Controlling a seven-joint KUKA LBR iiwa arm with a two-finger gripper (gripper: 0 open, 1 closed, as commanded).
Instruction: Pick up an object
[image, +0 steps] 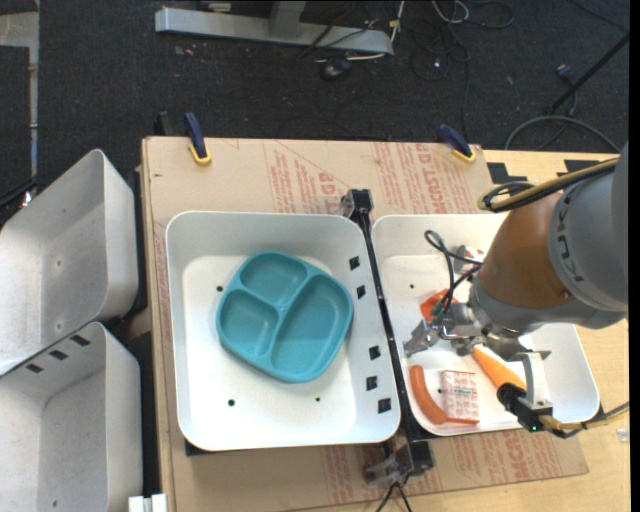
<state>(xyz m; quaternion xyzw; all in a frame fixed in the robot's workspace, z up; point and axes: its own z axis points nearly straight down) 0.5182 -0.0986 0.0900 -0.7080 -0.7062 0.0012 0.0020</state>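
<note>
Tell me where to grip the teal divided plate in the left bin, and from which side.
Grip the teal divided plate by its raised outer rim, probably the edge nearest the divider between the bins, coming down from above. It lies flat and alone in the left bin, so a wide flat body offers nothing to pinch except the thin rim, and that edge is closest to the arm.

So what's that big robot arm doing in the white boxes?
The grey-and-orange arm reaches into the right bin, its claw down among small things there: an orange carrot-shaped toy, a reddish sausage-shaped piece and a small packet. A teal divided plate lies alone in the left bin.
</note>
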